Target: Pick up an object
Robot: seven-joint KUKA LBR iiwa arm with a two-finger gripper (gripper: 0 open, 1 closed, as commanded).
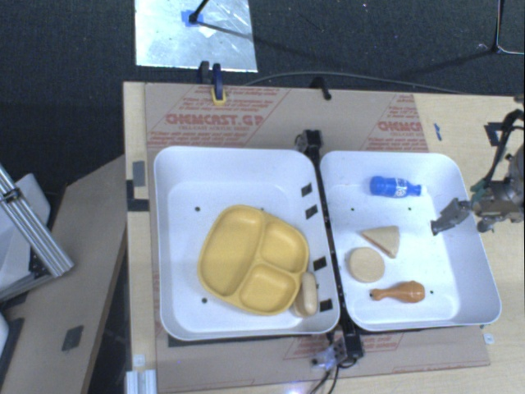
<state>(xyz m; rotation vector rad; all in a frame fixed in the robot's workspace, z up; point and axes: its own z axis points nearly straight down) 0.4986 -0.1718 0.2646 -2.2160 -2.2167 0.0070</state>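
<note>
Camera view, looking down at a slant on a counter [271,109] that carries two shallow white bins side by side. The left bin [176,220] holds a yellow divided tray [254,258] with a small pale bread roll [307,294] touching its lower right corner. The right bin [476,290] holds four small things: a blue bottle [394,187] lying on its side near the far wall, its long axis running left to right; a tan wedge [382,240] near the middle; a pale round disc [365,264] just below the wedge and nearly touching it; and an orange-brown drumstick-shaped toy [399,292] lying left to right near the front. The end effector [449,217] comes in from the right edge of the picture and sits over the right wall of the right bin, its dark tip pointing left and down toward the bin floor. Nothing is between its tips, and whether they are spread or closed cannot be told from here. Any of the four things would serve for a pick. The wedge lies nearest, to the left and slightly toward the front of the tip; the bottle lies to the left and farther back; the drumstick toy lies left and well toward the front. The likely next move is a short reach leftward and down.
</note>
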